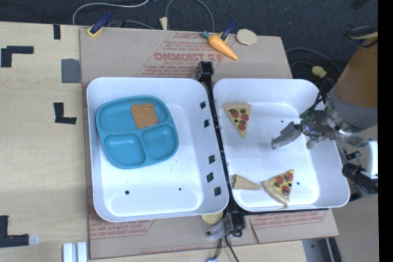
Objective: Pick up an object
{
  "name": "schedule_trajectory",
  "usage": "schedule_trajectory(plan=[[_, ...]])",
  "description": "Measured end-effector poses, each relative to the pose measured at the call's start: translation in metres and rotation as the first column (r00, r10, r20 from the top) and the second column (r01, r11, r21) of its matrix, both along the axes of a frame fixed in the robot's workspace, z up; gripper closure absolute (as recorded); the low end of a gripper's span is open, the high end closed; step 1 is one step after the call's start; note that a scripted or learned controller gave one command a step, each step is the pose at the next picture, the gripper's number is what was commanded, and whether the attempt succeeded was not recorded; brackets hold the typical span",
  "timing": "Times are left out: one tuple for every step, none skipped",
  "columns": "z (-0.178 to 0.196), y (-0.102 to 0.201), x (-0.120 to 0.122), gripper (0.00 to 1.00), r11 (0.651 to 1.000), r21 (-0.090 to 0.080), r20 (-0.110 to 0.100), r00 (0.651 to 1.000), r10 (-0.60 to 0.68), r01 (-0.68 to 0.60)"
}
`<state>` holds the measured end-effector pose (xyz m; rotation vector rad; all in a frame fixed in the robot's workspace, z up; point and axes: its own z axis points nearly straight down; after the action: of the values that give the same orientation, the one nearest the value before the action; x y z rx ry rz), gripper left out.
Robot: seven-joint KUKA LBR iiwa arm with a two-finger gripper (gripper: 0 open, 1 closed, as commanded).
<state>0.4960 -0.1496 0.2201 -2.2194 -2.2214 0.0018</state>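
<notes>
The end effector (288,137), its fingers spread and grasping nothing, is hovering over the right bin (264,86) between two pizza slices, the upper pizza slice (238,117) lying toward the bin's far-left corner, pointing nearward.

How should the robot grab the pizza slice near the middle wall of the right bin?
Probably from straight above, since the pizza slice lies flat on the floor of the right bin. I'd close the gripper across its two long slanted sides, around the middle, where the wedge is narrower than at the crust. Space around it looks open.
</notes>
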Motion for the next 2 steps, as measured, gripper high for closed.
schedule_trajectory(plan=[[-0.017, 0.03, 0.087, 0.0, 1.0, 0.0, 0.004, 1.0, 0.006, -0.006], [-0.139, 0.044, 0.1, 0.0, 1.0, -0.002, 0.001, 1.0, 0.002, -0.002]])
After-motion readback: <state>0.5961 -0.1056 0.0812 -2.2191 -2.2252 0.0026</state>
